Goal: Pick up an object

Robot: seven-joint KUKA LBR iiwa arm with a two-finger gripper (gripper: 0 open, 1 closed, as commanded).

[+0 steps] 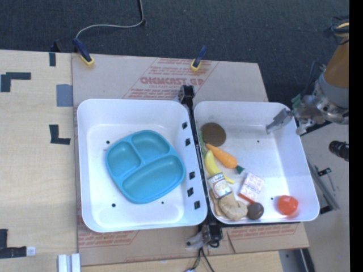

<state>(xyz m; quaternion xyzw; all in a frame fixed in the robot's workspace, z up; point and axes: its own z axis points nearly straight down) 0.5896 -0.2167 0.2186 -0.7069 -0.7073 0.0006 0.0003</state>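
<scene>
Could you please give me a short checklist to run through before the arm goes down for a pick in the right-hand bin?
1. Gripper is over the right bin's far right corner, above bare floor, not over any object: not ok for descending yet.
2. Nothing between the jaws: ok.
3. Jaws open enough for a grasp: cannot tell.
4. An isolated target exists: the red ball sits apart near the front right corner: ok.
5. The carrot, banana and small packets lie crowded together: not ok for a clean grasp.
6. The blue tray lies alone in the left bin, out of the way: ok.
</scene>
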